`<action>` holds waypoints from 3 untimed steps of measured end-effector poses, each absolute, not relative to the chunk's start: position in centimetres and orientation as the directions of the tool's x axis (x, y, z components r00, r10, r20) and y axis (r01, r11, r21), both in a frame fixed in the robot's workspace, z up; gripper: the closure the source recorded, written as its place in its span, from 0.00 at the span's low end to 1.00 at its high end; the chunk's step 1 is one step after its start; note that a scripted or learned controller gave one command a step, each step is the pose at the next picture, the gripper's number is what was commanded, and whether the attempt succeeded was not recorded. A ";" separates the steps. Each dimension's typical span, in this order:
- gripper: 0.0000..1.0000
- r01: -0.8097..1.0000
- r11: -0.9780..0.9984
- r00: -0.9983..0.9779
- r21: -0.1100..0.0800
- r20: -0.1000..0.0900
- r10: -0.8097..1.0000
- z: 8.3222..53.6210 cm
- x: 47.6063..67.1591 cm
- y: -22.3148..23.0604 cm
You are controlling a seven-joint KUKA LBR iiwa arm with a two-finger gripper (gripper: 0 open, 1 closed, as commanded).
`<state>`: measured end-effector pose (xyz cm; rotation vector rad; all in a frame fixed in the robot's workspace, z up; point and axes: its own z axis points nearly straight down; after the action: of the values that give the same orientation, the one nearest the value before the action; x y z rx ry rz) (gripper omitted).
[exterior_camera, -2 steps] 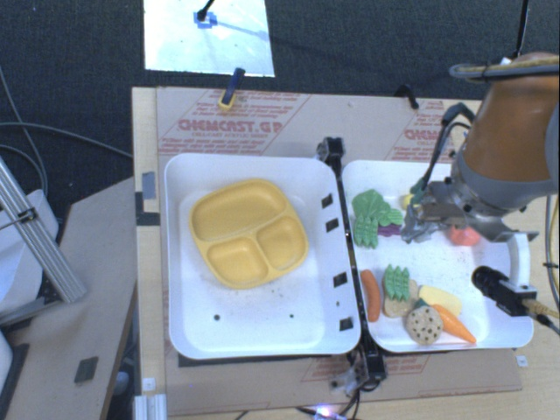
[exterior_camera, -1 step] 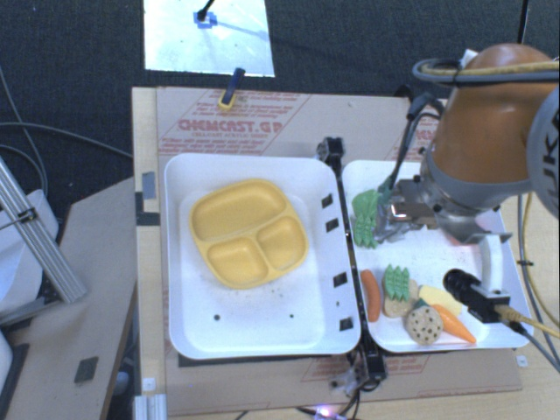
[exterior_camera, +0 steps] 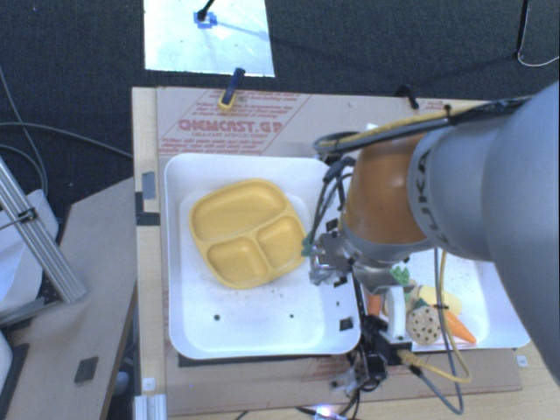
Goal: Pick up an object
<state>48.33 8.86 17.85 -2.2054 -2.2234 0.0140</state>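
Note:
A yellow plate (exterior_camera: 245,233) with three compartments lies in the left bin (exterior_camera: 175,261), toward its back. My gripper (exterior_camera: 325,268) hangs below the orange band (exterior_camera: 385,199), over the seam between the two bins and just right of the plate's edge. In the right bin (exterior_camera: 506,311) lie a round speckled cookie (exterior_camera: 423,325), an orange carrot (exterior_camera: 458,329), a small orange piece (exterior_camera: 375,304), a green bit (exterior_camera: 401,275) and a pale yellow item (exterior_camera: 443,300). The arm hides most of that bin's back half.
Both bins rest on a cardboard sheet (exterior_camera: 232,125) with red lettering. A blue and yellow tool (exterior_camera: 232,90) lies at its back edge, by a shiny panel (exterior_camera: 208,24). Cables (exterior_camera: 376,366) trail at the front. A metal rail (exterior_camera: 35,234) stands at the left.

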 end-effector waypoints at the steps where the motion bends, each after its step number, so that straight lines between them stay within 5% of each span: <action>1: 1.00 1.000 0.009 -0.009 0.002 0.001 1.000 8.2 48.6 17.2; 2: 1.00 1.000 0.012 -0.012 0.013 0.010 1.000 21.7 48.8 23.8; 3: 1.00 1.000 0.002 -0.002 0.000 0.000 1.000 21.2 48.6 22.9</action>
<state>48.65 22.95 21.16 -2.2190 -2.2234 0.0002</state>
